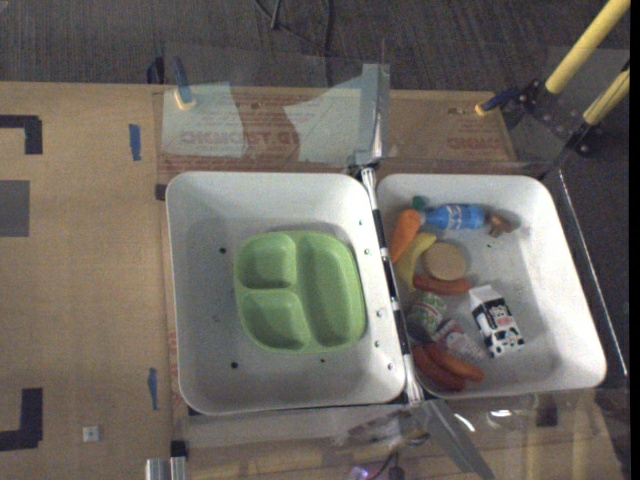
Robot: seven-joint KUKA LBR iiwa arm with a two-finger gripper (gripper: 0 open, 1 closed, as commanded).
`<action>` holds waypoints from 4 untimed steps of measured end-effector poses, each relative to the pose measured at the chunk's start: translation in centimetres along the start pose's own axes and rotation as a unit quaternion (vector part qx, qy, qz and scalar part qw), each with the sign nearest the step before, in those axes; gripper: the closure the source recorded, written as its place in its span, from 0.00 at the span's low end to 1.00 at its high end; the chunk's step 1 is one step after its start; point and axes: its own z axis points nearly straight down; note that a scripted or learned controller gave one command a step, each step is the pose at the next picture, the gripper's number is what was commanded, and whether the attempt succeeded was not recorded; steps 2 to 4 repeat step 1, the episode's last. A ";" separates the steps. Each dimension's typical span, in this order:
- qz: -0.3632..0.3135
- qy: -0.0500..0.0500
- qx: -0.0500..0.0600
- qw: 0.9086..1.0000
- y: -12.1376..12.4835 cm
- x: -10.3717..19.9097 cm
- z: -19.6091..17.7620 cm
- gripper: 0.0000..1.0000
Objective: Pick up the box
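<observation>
My gripper's state? I honestly cannot tell. The box (497,327) lies tilted in the right bin (570,268), near its front edge, just beside the sausages (447,365). I'd drop straight down, squeezing its narrow sides.

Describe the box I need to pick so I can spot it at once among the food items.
Look in the right bin, the one crowded with toy food. The box lies toward that bin's near right side, a little apart from the pile along the left wall. It is a small white carton with black patches, the one angular item beside rounded sausages, a can and a bottle.
</observation>
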 end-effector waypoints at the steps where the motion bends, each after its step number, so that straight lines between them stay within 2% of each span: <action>1: 0.000 0.000 0.000 1.000 0.0 0.0 0.0 0.00; 4: 0.000 0.000 0.000 1.000 0.0 0.0 0.0 0.00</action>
